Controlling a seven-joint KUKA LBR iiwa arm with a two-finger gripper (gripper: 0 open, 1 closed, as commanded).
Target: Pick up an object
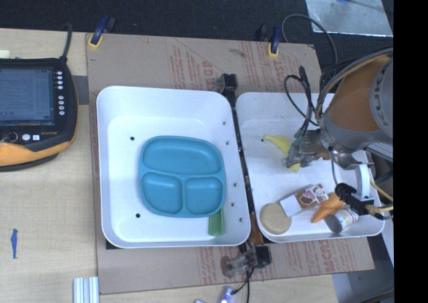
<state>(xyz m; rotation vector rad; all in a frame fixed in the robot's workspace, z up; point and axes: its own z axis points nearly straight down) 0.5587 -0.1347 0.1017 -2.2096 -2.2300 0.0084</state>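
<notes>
Two white bins (pixel 114 161) sit on brown cardboard (pixel 200 61).

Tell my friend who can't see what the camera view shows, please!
A robot arm reaches from the right into the right white bin, its gripper down by a yellow banana. A cookie, a carrot and a small packet lie nearby. The left bin holds a blue divided plate.

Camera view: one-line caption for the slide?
KUKA arm's claw low in the right bin by a yellow banana toy; blue divided plate in the left bin.
</notes>
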